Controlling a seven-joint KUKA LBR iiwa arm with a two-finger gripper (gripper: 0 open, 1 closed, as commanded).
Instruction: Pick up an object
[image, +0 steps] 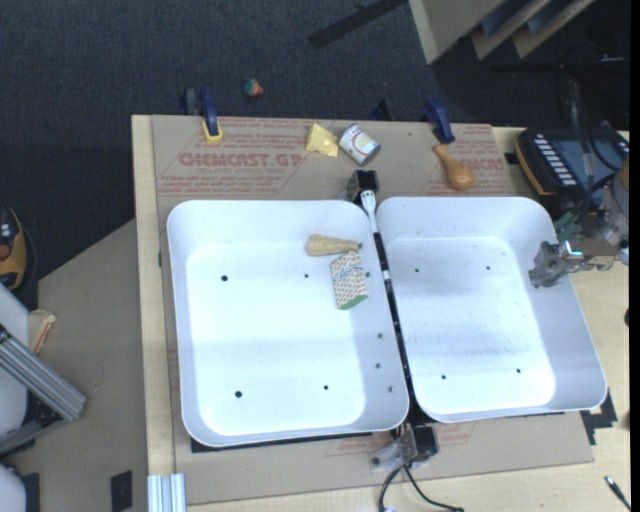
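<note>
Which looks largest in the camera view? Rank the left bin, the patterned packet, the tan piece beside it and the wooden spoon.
1. left bin
2. patterned packet
3. tan piece and wooden spoon: too alike to rank.

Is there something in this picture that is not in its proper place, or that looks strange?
Yes. Several small things lie outside the bins on the brown board behind them: a yellow piece, a small white box and a wooden tool. The left bin holds two objects.
</note>
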